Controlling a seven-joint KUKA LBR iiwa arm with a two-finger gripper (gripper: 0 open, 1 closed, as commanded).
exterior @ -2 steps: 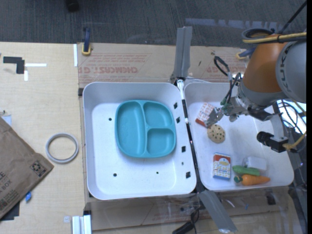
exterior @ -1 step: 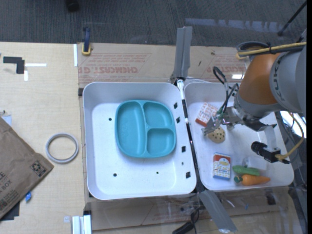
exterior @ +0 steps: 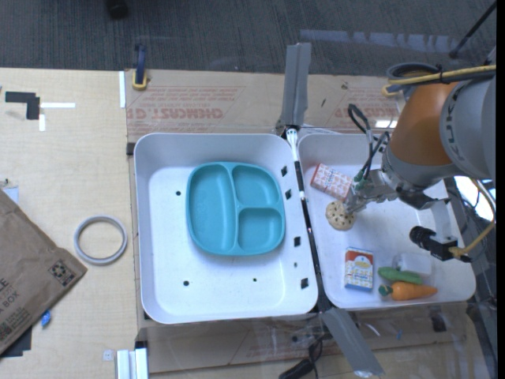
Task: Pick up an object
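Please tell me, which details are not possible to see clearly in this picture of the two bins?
- End effector, camera view: too small and dark over the cookie to tell contact or grip.
- Pink packet: print too small to read.
- Small carton: label blurred.
- Right bin: its far right part is covered by the arm.
- Carrot and green vegetable: touching or apart, unclear.

Position: one fixed camera above the bench (exterior: 63,172), at moderate height.
Direction: looks down at a slant; dark floor (exterior: 237,14) fills the top of the frame.
Coverage: the left bin (exterior: 154,212) and the right bin (exterior: 371,231) sit whole near the centre, side by side.
Arm side: the arm (exterior: 450,125) enters from the frame's right.
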